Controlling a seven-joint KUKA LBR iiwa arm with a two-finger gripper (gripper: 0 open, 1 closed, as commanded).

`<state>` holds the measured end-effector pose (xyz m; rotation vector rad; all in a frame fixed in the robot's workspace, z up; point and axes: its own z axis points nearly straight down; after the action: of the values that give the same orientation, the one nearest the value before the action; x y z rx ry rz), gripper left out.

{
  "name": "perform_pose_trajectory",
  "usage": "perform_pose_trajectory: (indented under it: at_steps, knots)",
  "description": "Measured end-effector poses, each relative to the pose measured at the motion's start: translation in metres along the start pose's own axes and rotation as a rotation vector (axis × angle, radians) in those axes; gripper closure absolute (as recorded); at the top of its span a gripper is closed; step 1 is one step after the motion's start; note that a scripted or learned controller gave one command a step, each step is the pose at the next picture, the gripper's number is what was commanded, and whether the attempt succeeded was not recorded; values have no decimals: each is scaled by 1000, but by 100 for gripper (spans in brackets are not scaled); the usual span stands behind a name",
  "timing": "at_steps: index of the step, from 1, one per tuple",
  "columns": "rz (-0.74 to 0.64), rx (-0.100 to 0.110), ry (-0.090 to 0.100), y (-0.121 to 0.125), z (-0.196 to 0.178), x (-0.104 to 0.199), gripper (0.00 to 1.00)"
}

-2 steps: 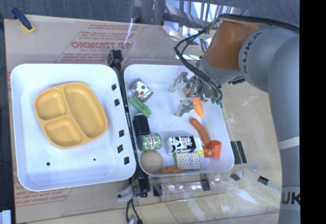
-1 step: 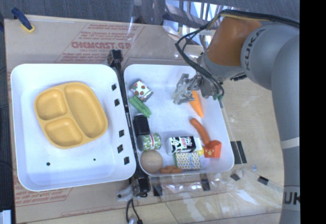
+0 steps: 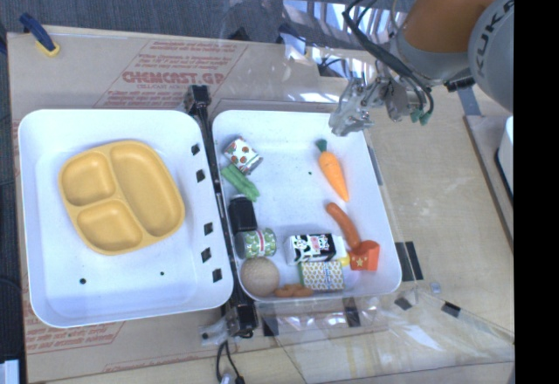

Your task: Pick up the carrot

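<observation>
The left bin (image 3: pixel 35 225) held a yellow divided plate (image 3: pixel 120 195). The carrot (image 3: pixel 333 173) lay in the right bin (image 3: pixel 288 125) among small items, green top pointing up-left, tip down-right. The gripper (image 3: pixel 351 119) hovered near it, seemingly open and holding nothing.

Bench (image 3: pixel 437 199): pale wood-toned top, seen from above at a slant. A brown cardboard sheet (image 3: pixel 113 77) with red lettering lies flat on its left part. Two shallow white bins sit side by side, touching along a black seam: left bin (image 3: pixel 35 286) over the cardboard, right bin (image 3: pixel 288 125) beside it. A clear plastic sheet (image 3: pixel 384 330) lies at the near right. A blue and yellow clamp (image 3: pixel 39 35) sits at the far-left corner.
</observation>
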<state>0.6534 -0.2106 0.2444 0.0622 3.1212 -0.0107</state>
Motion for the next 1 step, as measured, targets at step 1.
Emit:
perform_pose_trajectory:
  at_steps: [1]
  knots:
    - [-262,-12,24,1,145,68,100]
